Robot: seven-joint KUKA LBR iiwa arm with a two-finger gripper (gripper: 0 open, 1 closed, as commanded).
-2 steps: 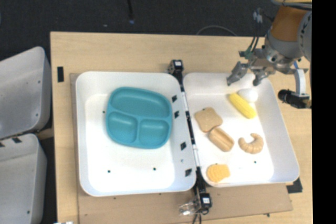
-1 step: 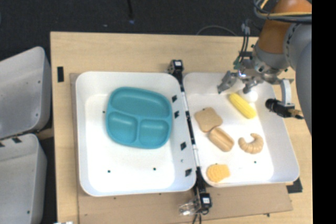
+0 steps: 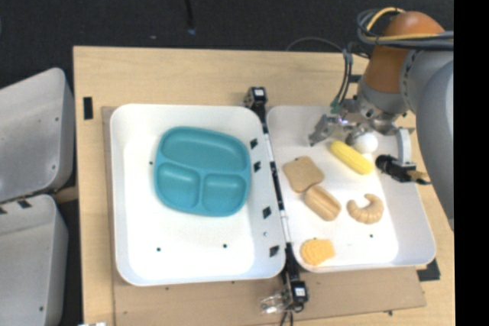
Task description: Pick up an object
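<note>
A: Two bins side by side on the bench (image 3: 92,80). Left bin (image 3: 130,240) holds a divided tray (image 3: 203,171), lying toward its far side.

B: Right bin (image 3: 409,240): bread slice (image 3: 302,173) at the left, bread roll (image 3: 322,203) just near of it, croissant (image 3: 366,208) to the right, cracker (image 3: 316,250) in the near left corner. Corn cob (image 3: 351,157) lies far of the croissant, an egg (image 3: 367,141) beside its far end.

A: Gripper (image 3: 336,126) sits over the far side, just left of the egg.
</note>
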